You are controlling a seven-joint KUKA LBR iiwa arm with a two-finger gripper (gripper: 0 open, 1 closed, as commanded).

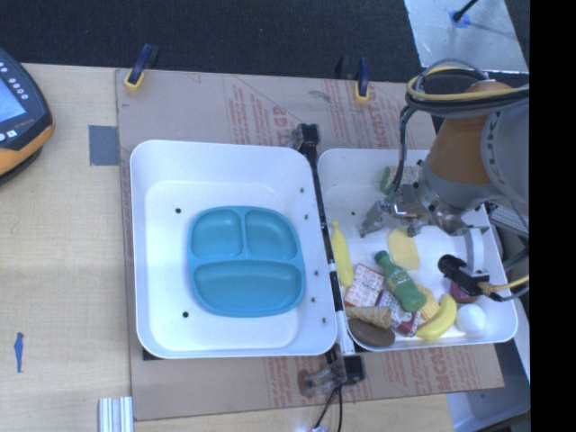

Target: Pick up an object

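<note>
The objects lie heaped in the right bin (355, 165), crowded toward its near side: a green bottle (401, 282), a pale yellow block (404, 248) just behind it, a banana (438, 318), a white egg (472, 318), a printed packet (365, 285), a cone (369, 314), a brown disc (372, 333) and a yellow corn-like piece (341, 253) along the left wall. Most look like smooth, hard plastic toy food, rounded and likely slippery; the packet is flat and low.

The pincer (396, 216) hangs over the bin's far half, just behind the yellow block, its metal fingers spread open with nothing between them. I judge this the approach step: nothing is picked yet. The next move calls for lining up over one piece and descending; the block sits nearest and fairly free, while the bottle leans among its neighbours.

Beside it, the left bin (148, 241) holds a blue plate (245, 261) with three compartments, matte plastic. Both bins rest on cardboard (207, 106) clamped to the table (54, 259).
</note>
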